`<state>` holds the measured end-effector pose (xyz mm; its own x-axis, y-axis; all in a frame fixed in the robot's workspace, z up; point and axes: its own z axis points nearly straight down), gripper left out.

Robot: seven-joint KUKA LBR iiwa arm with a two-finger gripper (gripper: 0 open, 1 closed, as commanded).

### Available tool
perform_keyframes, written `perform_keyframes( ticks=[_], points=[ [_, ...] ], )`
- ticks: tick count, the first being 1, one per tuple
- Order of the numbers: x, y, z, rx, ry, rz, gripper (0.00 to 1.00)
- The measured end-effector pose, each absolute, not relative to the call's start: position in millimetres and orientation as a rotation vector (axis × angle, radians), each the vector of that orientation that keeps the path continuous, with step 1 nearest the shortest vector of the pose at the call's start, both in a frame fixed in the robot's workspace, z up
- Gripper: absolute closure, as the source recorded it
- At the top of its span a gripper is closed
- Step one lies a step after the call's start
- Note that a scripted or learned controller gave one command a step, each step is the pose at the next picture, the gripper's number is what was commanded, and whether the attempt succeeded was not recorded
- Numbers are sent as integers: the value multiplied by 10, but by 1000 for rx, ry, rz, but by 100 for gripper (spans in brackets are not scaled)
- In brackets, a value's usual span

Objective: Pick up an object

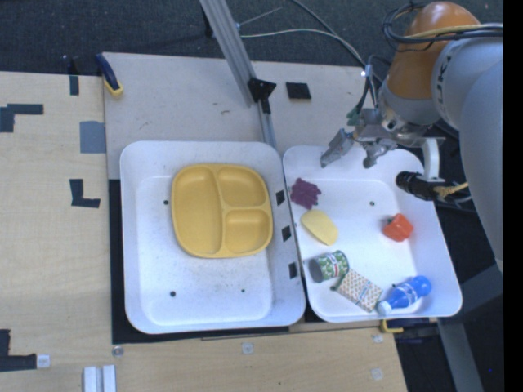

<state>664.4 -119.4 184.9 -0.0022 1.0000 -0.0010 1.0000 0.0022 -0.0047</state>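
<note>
Over the right bin's (pixel 425 219) far rim your gripper (pixel 352 150) hangs, fingers spread, nothing between them. Bring it down squarely over the purple piece (pixel 305 192).

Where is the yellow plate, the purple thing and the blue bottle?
yellow plate (pixel 221 211): camera view, on the ridge between its compartments.
purple thing (pixel 305 192): camera view, its middle.
blue bottle (pixel 406 293): camera view, its body.

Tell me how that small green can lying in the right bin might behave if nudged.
The small green can lies on its side, so it may well roll. The patterned packet alongside might stop it. It looks small, probably light.
</note>
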Motion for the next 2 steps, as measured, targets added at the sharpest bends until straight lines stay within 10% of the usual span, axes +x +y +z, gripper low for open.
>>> perform_keyframes(
  ticks=[2],
  points=[
    [6638, -1208, 865, -2222, -2225, 1, 0]
  ],
)
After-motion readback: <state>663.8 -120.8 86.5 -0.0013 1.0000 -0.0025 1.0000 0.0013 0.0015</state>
